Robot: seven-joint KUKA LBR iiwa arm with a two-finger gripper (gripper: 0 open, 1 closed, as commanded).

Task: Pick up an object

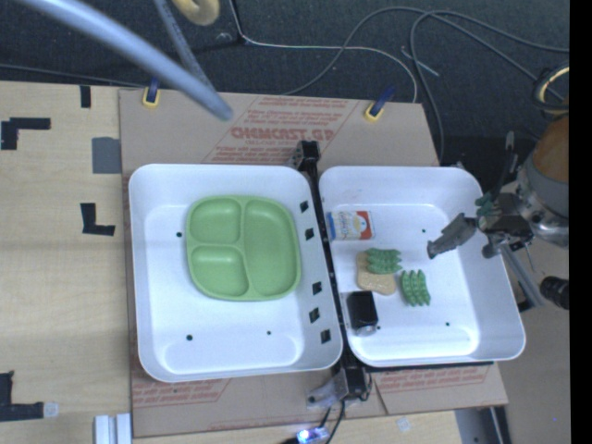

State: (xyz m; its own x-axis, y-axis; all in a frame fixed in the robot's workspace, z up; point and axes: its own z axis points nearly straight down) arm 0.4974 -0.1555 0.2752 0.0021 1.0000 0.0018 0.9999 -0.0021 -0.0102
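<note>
The pincer (450, 237), its state impossible to tell, hovers right of a knobbly green toy (414, 287) beside a tan one (376, 279).

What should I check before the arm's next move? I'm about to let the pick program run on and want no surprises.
1. Hand over the right bin: ok, it hangs near that bin's right wall.
2. Hand free of any object: ok, nothing sits between its fingers.
3. Targets within the right bin: ok, small white packet, green toy, tan piece and black block lie at its left side.
4. Objects well apart for a clean grasp: not ok, tan piece and green pieces crowd together.
5. Green tray out of the way: ok, it lies in the left bin.
6. Finger opening: cannot tell.
</note>
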